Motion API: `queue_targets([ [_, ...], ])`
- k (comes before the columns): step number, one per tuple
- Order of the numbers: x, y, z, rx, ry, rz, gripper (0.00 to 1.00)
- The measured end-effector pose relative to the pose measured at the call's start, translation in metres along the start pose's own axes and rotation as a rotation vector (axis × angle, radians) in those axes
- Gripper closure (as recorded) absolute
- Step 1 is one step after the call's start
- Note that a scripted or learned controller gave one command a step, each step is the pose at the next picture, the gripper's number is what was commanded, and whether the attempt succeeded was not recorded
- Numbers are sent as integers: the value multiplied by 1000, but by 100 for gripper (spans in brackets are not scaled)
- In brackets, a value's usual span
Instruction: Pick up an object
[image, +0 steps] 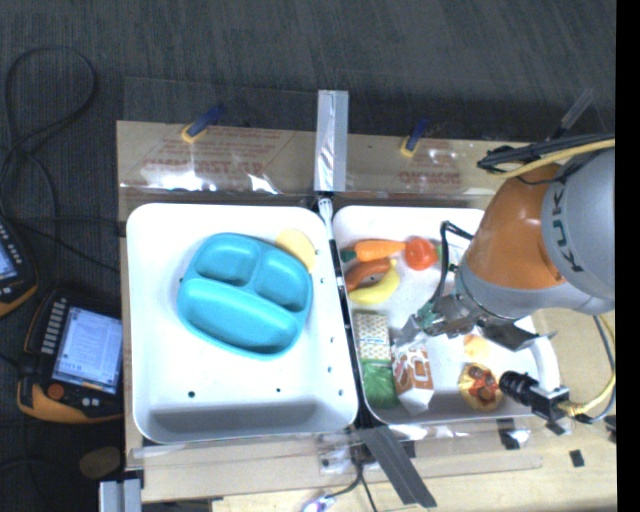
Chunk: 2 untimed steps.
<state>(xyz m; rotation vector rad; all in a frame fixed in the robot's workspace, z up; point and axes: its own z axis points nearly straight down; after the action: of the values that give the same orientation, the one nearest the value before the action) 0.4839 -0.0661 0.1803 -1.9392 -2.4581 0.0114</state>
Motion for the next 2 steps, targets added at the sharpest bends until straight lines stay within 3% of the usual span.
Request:
queue_targets([
  [1,0,0,-5,12,4,-1,100],
  [2,9,3,0,0,0,247,100],
])
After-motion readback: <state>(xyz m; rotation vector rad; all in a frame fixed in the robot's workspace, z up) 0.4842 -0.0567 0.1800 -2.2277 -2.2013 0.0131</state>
